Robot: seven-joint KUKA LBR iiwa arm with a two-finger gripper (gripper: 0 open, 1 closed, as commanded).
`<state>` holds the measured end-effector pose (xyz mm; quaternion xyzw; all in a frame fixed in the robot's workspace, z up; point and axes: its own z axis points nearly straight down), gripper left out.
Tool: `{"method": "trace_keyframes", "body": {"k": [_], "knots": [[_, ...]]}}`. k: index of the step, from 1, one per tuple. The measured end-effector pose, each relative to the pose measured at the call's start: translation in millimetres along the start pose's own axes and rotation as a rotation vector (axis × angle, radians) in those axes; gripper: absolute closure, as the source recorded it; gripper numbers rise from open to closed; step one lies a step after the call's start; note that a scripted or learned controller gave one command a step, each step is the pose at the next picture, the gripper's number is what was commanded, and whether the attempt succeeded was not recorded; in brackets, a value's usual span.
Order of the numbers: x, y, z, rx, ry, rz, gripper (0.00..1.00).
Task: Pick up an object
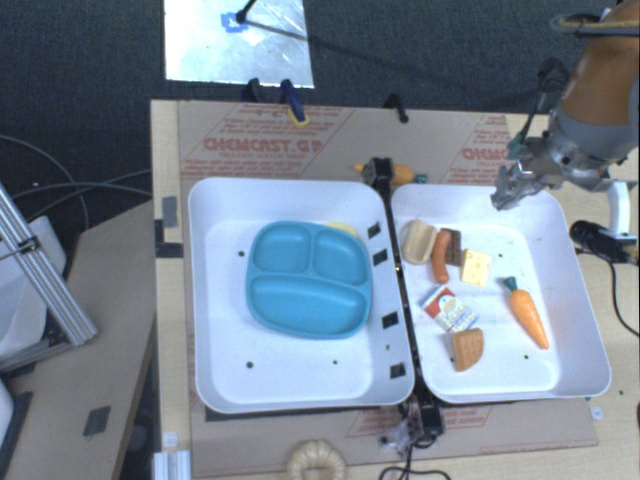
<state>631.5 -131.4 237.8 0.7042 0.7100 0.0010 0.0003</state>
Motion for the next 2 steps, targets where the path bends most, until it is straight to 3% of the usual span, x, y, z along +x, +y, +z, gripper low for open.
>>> {"method": "trace_keyframes", "body": {"k": [1, 2], "knots": [[40.2, -39.0, 6.0, 0.004, 0.001, 0.000, 1.00], [85.0, -53.0, 12.5, 0.003, 0.001, 0.000, 1.00]]}}
